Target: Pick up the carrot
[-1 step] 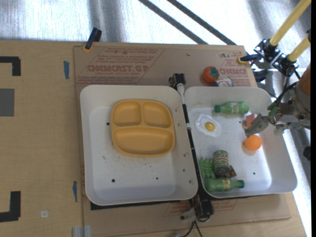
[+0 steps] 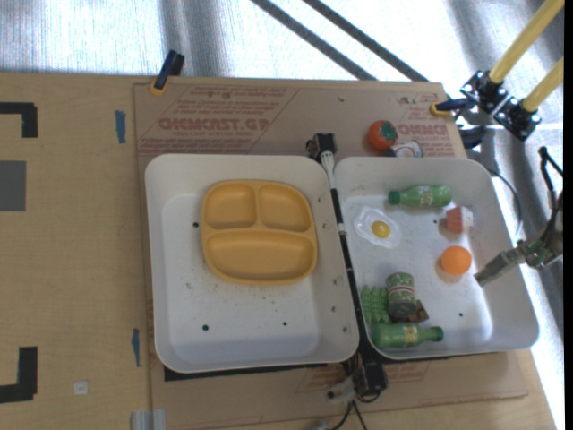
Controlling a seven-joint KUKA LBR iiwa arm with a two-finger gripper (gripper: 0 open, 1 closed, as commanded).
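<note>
On my tabletop (image 2: 72,240) two bins sit side by side. The left bin (image 2: 170,267) holds a divided plate (image 2: 259,231). The right bin (image 2: 515,316) holds two bottles (image 2: 419,196), an egg (image 2: 377,228), a ball (image 2: 456,261) and a can (image 2: 403,295).

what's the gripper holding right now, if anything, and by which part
Nothing can be seen held. The gripper sits at the right rim of the right bin, and no object shows at its tip. The orange ball lies apart from it, to its left.
</note>
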